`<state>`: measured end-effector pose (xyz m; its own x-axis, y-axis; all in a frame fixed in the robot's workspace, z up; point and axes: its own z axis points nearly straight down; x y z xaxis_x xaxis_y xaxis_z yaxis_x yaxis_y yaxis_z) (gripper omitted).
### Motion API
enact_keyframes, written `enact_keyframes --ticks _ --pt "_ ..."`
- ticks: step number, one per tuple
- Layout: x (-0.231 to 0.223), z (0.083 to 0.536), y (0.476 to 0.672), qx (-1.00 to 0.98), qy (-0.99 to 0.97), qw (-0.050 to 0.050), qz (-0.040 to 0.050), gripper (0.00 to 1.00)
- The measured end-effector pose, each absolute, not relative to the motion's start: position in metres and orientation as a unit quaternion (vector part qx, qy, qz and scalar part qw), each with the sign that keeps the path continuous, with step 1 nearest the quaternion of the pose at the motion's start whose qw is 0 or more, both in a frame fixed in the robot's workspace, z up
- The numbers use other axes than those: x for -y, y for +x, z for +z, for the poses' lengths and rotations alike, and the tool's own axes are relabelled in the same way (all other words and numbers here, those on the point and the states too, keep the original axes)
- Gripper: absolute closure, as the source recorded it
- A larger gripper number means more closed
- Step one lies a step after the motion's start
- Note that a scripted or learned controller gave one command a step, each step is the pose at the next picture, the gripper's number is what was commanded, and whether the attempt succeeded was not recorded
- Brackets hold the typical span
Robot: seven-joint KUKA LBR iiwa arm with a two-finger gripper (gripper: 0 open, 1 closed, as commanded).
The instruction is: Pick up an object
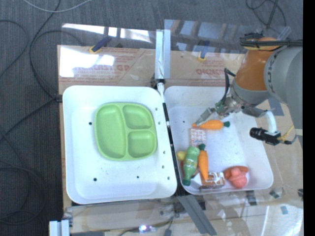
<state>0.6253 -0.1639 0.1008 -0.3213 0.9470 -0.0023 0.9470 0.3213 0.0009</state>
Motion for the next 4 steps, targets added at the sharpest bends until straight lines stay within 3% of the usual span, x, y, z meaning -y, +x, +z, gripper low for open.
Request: enact_keyframes --ticks 1,2,3,4 --pt "0.165 0.091 0.626 -0.790 0.613 0.003 0.0024 0.00" --pt "0.189 0.089 0.654 -0.712 0.702 0.004 0.0019 0.00" --pt "0.163 0.090 0.611 -0.727 0.686 0.005 0.0010 0.00" --pt "0.164 0.100 0.612 -0.727 0.686 0.007 0.0018 1.00"
